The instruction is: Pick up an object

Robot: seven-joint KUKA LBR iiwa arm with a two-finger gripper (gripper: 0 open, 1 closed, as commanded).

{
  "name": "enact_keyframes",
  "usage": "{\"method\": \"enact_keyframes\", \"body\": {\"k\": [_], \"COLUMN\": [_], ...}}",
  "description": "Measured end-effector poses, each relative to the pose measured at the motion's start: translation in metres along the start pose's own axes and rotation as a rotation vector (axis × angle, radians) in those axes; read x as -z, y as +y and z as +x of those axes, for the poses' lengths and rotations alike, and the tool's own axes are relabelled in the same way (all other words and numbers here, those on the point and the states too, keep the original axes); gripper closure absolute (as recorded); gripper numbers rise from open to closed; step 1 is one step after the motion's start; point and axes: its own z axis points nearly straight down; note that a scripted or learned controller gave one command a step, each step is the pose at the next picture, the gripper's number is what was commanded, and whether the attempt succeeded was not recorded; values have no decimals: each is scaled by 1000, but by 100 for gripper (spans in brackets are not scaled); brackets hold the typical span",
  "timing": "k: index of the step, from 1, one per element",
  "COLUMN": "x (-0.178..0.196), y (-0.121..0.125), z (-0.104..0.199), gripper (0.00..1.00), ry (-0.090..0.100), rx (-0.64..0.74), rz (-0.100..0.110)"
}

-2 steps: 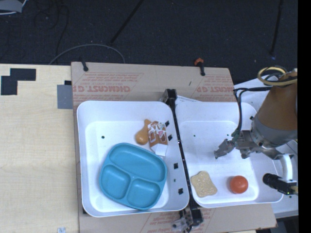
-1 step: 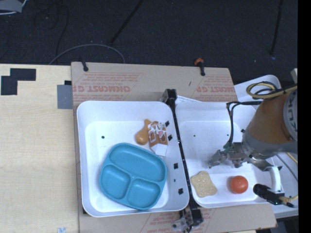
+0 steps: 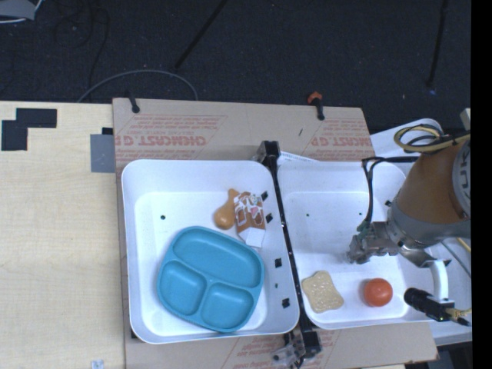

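Tomato [image 3: 377, 291], one, lies in the right bin [image 3: 338, 198] near its front edge, with one slice of toast [image 3: 321, 291] just to its left. Two white bins sit side by side on the desk [image 3: 54, 244]. One blue divided plate [image 3: 210, 278] fills much of the left bin [image 3: 146, 198], with one orange-and-white toy [image 3: 241, 211] beside it. One pincer [image 3: 367, 246] hangs low over the right bin, apart from the tomato; whether it is open or closed cannot be told.

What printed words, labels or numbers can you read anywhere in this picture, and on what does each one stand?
"CHEMCAST GP": printed in red, upside down, on the brown board behind the bins, once on the left and again, fainter, on the right.
Red print on the board strip below the bins: too blurred to read.
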Motion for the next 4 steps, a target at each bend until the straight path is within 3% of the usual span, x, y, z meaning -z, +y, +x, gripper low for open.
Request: {"method": "enact_keyframes", "body": {"k": [2, 3, 4], "x": [114, 150, 141], "y": [-3, -3, 8], "z": [-7, -8, 33], "gripper": [100, 100, 100], "ry": [-3, -2, 0], "rx": [7, 7, 9], "rz": [-9, -7, -2]}}
